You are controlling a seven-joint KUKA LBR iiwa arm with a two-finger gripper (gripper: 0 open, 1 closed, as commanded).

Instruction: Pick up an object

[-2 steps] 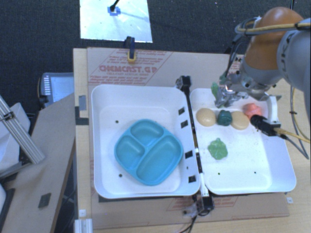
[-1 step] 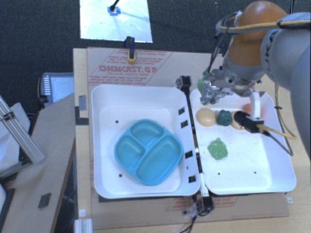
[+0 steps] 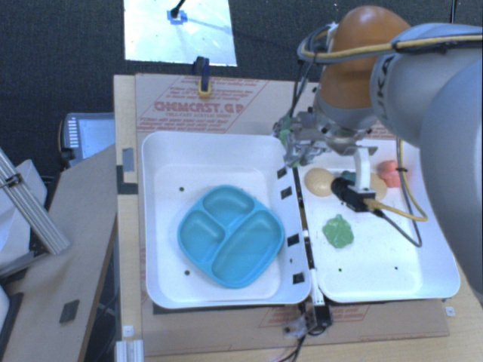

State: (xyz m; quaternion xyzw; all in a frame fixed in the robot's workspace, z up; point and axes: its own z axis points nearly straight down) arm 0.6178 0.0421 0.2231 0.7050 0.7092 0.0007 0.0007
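Observation:
My gripper (image 3: 300,154) hangs low over the far left corner of the right bin (image 3: 392,277), close to the divider between the bins. Just in front of it lies a cream rounded object (image 3: 318,181). A green leafy piece (image 3: 338,231) rests nearer the bin's middle. A pink-orange object (image 3: 389,173) sits at the far right, partly behind the arm's cable. Another tan piece (image 3: 375,189) shows beside a black part on the wrist. I see nothing held in the gripper.
A blue divided plate (image 3: 230,234) lies in the left bin (image 3: 162,202). The grey arm with its orange band (image 3: 362,44) covers the upper right. A yellow cable (image 3: 404,213) loops over the right bin. Cardboard (image 3: 204,104) lies behind the bins.

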